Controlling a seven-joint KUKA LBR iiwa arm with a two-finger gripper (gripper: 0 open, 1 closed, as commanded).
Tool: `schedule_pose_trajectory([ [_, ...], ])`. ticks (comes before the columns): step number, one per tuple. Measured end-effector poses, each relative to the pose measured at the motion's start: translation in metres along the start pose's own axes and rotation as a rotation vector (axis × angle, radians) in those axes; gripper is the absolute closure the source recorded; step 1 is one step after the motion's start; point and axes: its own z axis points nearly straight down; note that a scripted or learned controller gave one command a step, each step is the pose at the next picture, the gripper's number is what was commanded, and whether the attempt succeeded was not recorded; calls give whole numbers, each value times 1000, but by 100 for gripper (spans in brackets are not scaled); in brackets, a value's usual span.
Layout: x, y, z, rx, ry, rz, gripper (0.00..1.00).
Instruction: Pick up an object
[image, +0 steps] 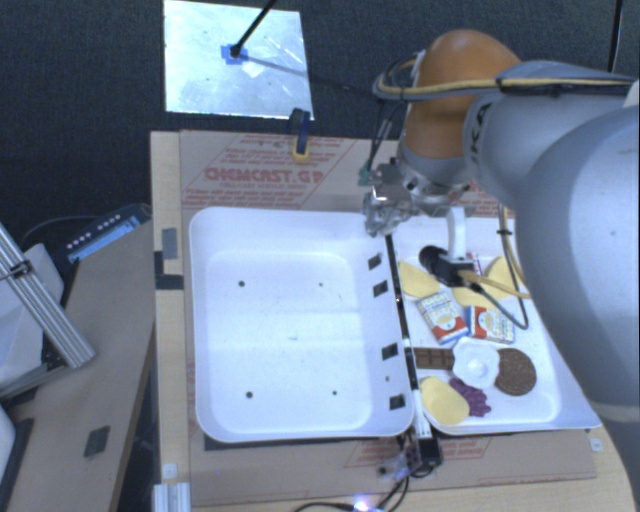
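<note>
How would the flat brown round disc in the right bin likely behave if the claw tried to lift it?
The flat brown round disc lies low against the right white bin floor, so fingers may struggle to get under it. It looks thin and probably light. Touching the white round piece, it would likely slide, not roll.

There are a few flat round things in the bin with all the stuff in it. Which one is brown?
The brown disc at the right bin's near right side. The round piece touching it on its left is white, and the one by the near edge is yellow.
</note>
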Motion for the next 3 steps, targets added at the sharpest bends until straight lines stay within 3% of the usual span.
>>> schedule_pose_trajectory([
  [1, 92, 2, -117, -15, 3, -3, 100],
  [2, 167, -81, -81, 4, 1, -2, 100],
  [3, 192, -81, -90, -2, -1, 4, 100],
])
